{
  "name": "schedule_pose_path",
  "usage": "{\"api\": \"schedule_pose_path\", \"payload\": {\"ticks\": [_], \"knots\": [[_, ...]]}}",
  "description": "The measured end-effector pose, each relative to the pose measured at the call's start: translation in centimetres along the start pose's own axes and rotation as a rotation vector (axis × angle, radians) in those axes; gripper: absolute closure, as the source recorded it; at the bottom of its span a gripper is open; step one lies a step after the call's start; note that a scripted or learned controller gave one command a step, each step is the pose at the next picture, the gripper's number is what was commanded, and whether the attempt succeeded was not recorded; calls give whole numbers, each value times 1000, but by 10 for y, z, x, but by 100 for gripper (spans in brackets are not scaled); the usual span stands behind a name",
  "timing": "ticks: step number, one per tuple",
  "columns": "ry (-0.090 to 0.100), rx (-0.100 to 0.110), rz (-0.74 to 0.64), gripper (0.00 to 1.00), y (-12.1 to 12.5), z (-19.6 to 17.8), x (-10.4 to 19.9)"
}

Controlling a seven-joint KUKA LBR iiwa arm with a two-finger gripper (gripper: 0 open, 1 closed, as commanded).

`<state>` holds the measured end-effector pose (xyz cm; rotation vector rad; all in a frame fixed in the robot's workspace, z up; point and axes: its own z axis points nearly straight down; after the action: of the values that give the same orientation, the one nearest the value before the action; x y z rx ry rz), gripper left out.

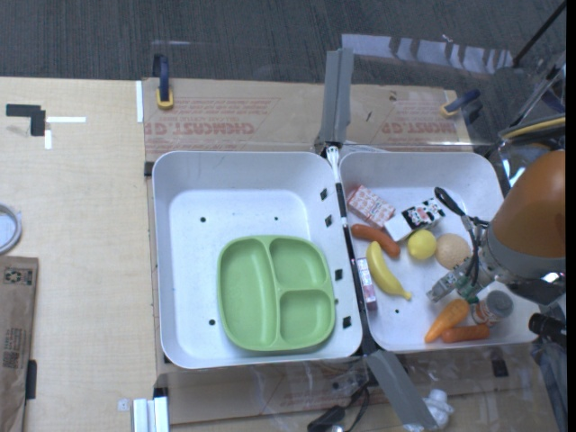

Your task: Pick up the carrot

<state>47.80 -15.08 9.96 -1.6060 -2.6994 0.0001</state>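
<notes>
The carrot point(446, 321) is a short orange piece lying at a slant near the front of the right bin point(396, 331). My gripper point(454, 286) hangs just above and behind the carrot's upper end, reaching in from the right under the orange wrist band. Its metal tip is close to the carrot, and whether it touches is unclear. Nothing is visibly held.
A red-orange vegetable point(466, 334) lies right beside the carrot, with a small round can point(494, 306) behind it. A banana point(385, 271), a lemon point(421, 244), a beige ball point(452, 249), a sausage point(375, 236) and a pink box point(371, 204) crowd the right bin. A green divided plate point(274, 292) sits in the left bin.
</notes>
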Motion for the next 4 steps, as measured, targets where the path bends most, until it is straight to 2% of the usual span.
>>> {"api": "schedule_pose_path", "payload": {"ticks": [1, 2, 3, 4], "knots": [[-1, 0, -23, 100, 37, -92, 68], [-1, 0, 43, 100, 71, -91, 131], [-1, 2, 73, 100, 97, -91, 180], [-2, 1, -119, 100, 154, -130, 182]]}}
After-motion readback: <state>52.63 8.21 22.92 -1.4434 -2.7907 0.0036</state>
